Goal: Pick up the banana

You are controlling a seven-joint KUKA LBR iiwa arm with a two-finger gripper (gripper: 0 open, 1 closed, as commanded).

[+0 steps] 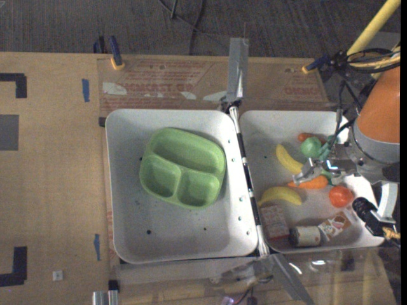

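Two yellow banana-shaped pieces lie in the right bin (254, 138). One banana (287, 158) lies slanted in the upper middle, and the other banana (280, 196) lies curved below it, near the bin's left wall. My gripper (320, 165) hangs over the bin's right half, just right of the upper banana and apart from it. It sits above an orange carrot (313, 183) and beside a green round piece (310, 147). The grey arm with its orange band (381, 116) comes in from the right.
A red tomato (341, 196) lies right of the carrot. A small carton (275, 220), a can (307, 236) and a small packet (335, 226) line the right bin's front wall. The left bin (121, 221) holds a green divided plate (183, 168). Cables hang at upper right.
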